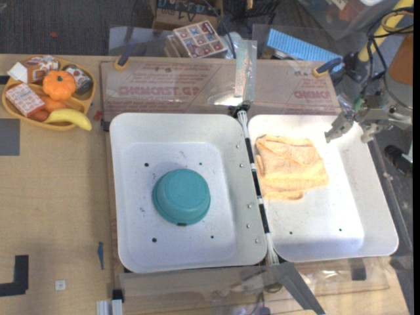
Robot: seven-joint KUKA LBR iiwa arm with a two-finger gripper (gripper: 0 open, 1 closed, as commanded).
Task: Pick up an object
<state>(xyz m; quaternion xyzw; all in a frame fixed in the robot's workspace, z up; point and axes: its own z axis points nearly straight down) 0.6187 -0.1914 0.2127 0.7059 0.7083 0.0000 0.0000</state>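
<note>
Here, the worktop (52, 195) is carrying two shallow white bins side by side, and they are touching along their inner rims. The left bin (131, 136) is holding a teal bowl (182, 196), which is sitting upside down near the middle of the bin floor, well apart from every wall. The right bin (367, 202) is holding a crumpled yellow cloth (290, 167), which is lying in the bin's upper left part, close beside the rim shared with the left bin. The grey arm (394, 104) is reaching in from the right and is hanging over the upper right corner of the right bin. The hand (351, 130) is sitting just beyond the cloth's right edge, apart from it, with two pale fingers (336, 131) standing spread and nothing lying between them. Behind the bins, two clear sheets with red lettering (170, 90) are standing along the far rims. At the worktop's far left corner, a yellow dish (13, 107) is bearing an orange pumpkin (60, 84), a banana (69, 117) and some small printed packets.
</note>
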